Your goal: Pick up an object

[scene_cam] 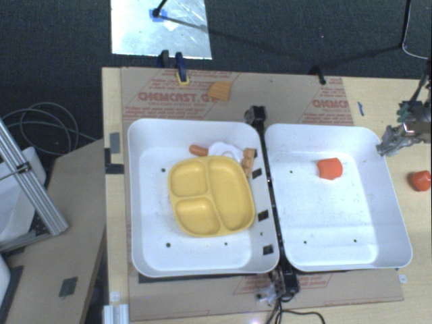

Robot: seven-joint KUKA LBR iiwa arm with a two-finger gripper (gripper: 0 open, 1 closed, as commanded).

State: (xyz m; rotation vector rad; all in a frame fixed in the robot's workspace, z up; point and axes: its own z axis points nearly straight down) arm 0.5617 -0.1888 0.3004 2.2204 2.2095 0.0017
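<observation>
We find the gripper (393,142) at the right edge of the camera view, low over the upper right corner of the right bin (378,248), and we cannot tell how its claw stands, since it is small and blurred here. The nearest candidate is the orange block (330,169), lying alone in the upper middle of that bin, well apart from every wall. We judge the step in hand to be the approach, and to do it well we would bring the claw straight above the block, square it to the block's flatter sides, and descend with room all round, since nothing crowds it. Counting, we see two white bins, one orange block inside the right one, and one more small orange piece (420,180) out on the bench beyond its right wall. The left bin (145,248) holds one yellow divided tray (209,198), one small orange sausage-shaped piece (198,150), one white item (225,150) and one tan piece (249,158), all just behind the tray.
</observation>
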